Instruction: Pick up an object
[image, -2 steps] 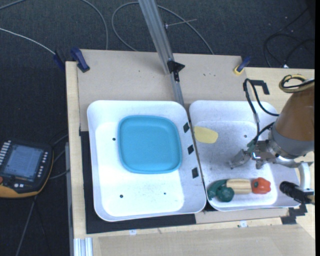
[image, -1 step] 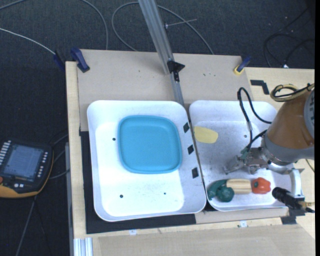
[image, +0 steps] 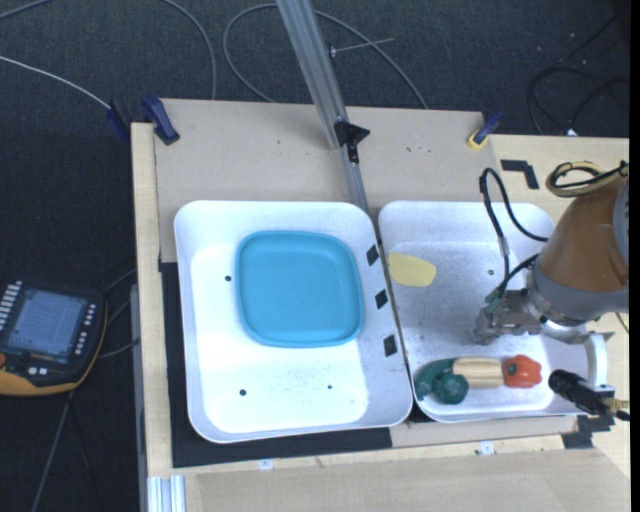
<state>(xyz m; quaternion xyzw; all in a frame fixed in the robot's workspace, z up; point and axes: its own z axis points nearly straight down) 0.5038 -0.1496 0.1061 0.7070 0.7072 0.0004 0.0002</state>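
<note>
1. Gripper (image: 497, 322) is seen low in the right bin (image: 450, 250), just above the row of objects along that bin's near wall. How far its fingers are open cannot be told, and nothing is seen held between them.
2. Candidate objects, all placed relative to the gripper: a wooden peg (image: 478, 373) lies just below it, a red piece (image: 521, 372) below and to its right, a green piece (image: 441, 383) below and to its left, and a yellow piece (image: 412, 269) well apart, up and to its left.
3. Risk of a miss is judged high: the 3 lower objects are packed together, the peg touching the green piece and apparently the red 1, so a finger could land on a neighbour and push the target away.
4. Risk of a wall strike is also judged real, since that row sits against the bin's near wall, leaving little room for a finger on that side.
5. A roll could be caused by closing along the peg's rounded side; it looks smooth and cylindrical.
6. Shapes and surfaces: the red and green pieces look rounded and glossy like plastic; the yellow piece looks flat, thin and hard to get under.
7. A smooth blue tray (image: 300, 287) with rounded corners is seen in the left bin (image: 200, 300), far left of the gripper.
</note>
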